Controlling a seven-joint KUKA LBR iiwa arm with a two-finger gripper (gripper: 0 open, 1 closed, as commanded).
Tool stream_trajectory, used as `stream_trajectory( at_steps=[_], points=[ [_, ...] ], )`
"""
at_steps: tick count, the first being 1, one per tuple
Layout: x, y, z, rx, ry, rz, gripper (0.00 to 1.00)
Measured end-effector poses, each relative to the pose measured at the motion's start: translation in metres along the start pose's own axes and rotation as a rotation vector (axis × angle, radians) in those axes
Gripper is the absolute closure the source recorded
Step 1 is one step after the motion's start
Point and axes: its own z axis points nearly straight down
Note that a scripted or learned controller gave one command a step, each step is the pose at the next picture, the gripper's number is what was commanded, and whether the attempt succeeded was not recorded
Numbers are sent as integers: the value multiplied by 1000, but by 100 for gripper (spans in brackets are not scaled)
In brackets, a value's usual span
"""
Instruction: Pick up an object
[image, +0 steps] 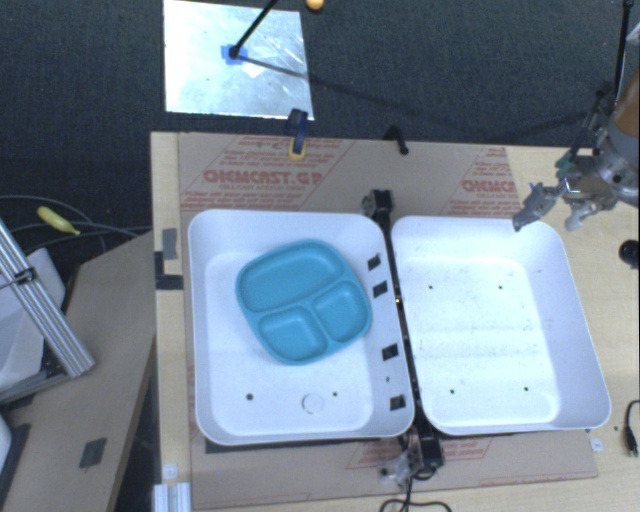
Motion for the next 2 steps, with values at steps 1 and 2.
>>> stream_trajectory(
  at_steps=[1,2],
  points=[
    [106,29,8,-2,5,-12,0],
    [75,35,107,8,0,3,0]
  ],
)
